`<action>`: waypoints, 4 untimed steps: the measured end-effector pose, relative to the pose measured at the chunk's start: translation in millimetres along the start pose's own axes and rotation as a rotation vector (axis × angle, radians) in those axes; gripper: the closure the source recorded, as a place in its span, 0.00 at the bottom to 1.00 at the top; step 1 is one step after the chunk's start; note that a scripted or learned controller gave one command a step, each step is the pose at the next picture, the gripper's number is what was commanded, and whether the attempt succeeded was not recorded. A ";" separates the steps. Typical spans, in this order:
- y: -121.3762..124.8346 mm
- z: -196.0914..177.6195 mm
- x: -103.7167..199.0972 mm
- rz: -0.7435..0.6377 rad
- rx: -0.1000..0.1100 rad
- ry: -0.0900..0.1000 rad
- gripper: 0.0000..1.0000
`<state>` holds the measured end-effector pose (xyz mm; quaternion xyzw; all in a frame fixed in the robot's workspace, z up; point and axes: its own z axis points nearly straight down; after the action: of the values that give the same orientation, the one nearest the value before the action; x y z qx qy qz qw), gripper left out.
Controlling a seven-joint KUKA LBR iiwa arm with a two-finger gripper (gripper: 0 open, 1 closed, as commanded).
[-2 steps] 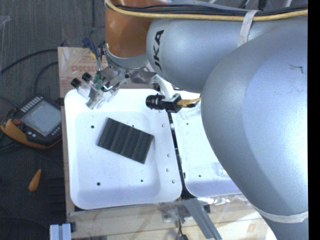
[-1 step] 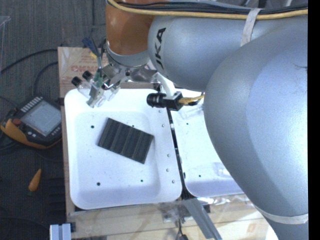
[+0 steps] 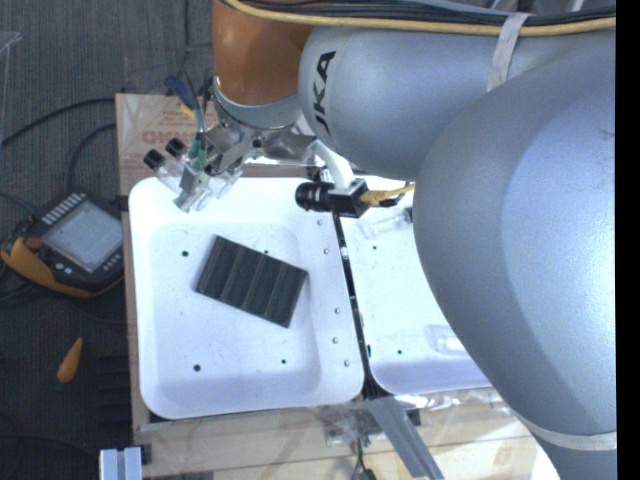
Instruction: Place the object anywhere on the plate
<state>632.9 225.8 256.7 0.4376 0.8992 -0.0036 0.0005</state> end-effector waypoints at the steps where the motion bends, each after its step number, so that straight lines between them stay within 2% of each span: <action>1: -62.7 -12.9 44.4 -0.032 -0.004 0.004 1.00; 2: -89.0 50.4 68.2 -0.322 -0.004 0.005 1.00; 3: -49.9 60.9 48.7 -0.209 -0.005 0.005 1.00; 4: 20.7 -32.2 -20.0 -0.567 -0.008 -0.001 1.00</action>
<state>661.6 223.1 288.9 0.1686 0.9857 -0.0002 0.0018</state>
